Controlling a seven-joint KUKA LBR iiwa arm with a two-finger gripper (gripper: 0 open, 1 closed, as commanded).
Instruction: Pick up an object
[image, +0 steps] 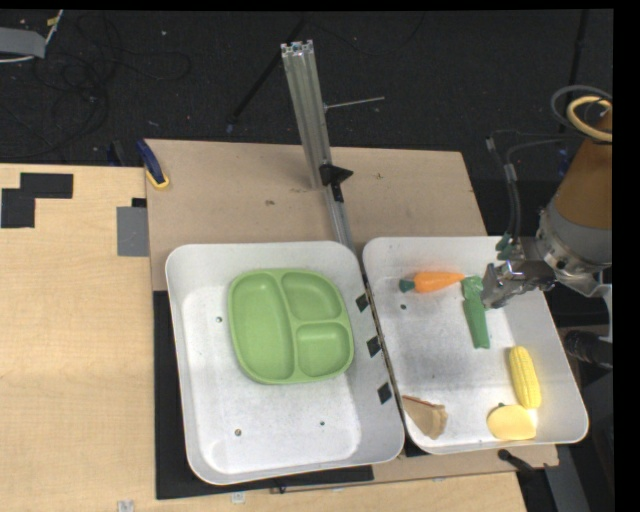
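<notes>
The right bin (440, 350) holds an orange carrot (436, 283) with a green top, a long green vegetable (477, 320), a yellow corn cob (523, 375), a yellow lemon-like piece (512, 422) and a brown wedge (426, 413). My gripper (499, 287) hangs at the bin's far right side, right beside the upper end of the green vegetable and just right of the carrot. Nothing is visibly lifted off the bin floor.
The left bin (195, 300) carries a green divided plate (291, 326). A metal post (310, 120) rises behind the two bins. Black clips (372, 345) sit along the seam between them. The arm comes in over the right bin's far right corner.
</notes>
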